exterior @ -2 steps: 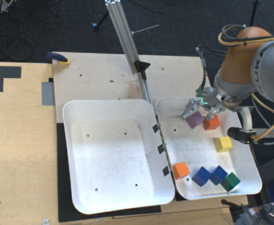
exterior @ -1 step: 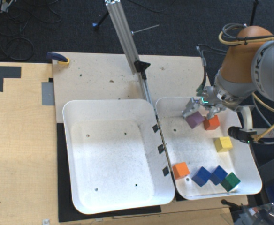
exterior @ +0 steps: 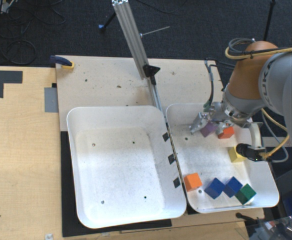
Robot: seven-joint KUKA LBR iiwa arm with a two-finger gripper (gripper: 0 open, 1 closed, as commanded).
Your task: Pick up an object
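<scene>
My gripper (exterior: 200, 124) hangs over the back of the right bin (exterior: 266, 196), reaching in from the right under the grey and orange arm. A purple block (exterior: 209, 129) sits right against the gripper's lower side, partly covered by it. Whether it is touching or gripped is unclear. A red block (exterior: 227, 132) lies just to the right of the purple one. Further forward in the same bin are a yellow block (exterior: 235, 155), an orange block (exterior: 192, 181), two blue blocks (exterior: 214, 188) (exterior: 232, 185) and a green block (exterior: 246, 193).
The left bin (exterior: 76, 134) stands beside the right one, with black clips along the shared wall (exterior: 171, 156). A slanted aluminium bar (exterior: 134, 39) rises behind the bins. Cables hang by the arm at the right.
</scene>
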